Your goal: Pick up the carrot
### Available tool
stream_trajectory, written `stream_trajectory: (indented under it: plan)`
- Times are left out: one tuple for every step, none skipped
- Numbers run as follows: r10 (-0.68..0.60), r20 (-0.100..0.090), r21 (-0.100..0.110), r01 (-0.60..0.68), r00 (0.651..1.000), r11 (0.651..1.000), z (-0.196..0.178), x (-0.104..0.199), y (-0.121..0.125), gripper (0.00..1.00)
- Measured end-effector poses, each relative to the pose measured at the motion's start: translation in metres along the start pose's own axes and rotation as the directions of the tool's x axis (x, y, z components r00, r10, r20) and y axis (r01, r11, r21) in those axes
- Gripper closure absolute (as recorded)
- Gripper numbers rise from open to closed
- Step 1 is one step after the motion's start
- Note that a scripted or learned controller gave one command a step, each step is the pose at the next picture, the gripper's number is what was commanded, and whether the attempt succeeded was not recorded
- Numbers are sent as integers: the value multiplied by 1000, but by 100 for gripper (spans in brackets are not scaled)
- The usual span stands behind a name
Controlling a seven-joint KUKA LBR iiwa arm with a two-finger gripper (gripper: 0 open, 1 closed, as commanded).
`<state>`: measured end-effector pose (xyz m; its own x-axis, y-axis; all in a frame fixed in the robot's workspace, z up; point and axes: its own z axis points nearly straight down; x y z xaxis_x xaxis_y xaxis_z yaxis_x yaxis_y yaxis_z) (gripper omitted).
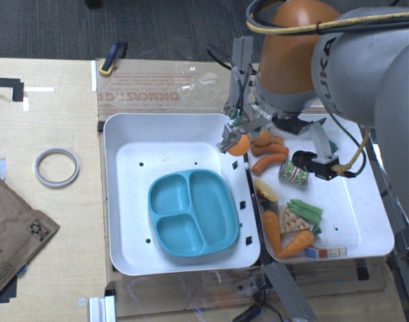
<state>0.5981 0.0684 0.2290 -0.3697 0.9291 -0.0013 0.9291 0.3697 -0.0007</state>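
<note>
light wooden bench (43,126) carrying two shallow white bins side by side: left bin (124,200) and right bin (365,227), touching along inner rims. cardboard sheet with red lettering (157,89) lying on bench beyond bins, running under their far edges. tape ring (57,167) lying flat left of left bin, well apart. brown cardboard box (13,237) sitting at near left edge. black tape mark (10,87) sticking to far left. blue-and-yellow tool (112,56) resting at bench's far edge.
</note>
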Motion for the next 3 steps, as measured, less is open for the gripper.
stream_trajectory:
  plan:
    - [-199, 1, -1, 199, 980, 980, -38, -53, -12, 100]
    - [-148, -1, 2, 148, 989, 989, -13, -9, -37, 100]
    - [-385, -1, 0, 385, 923, 923, -23, 13, -42, 100]
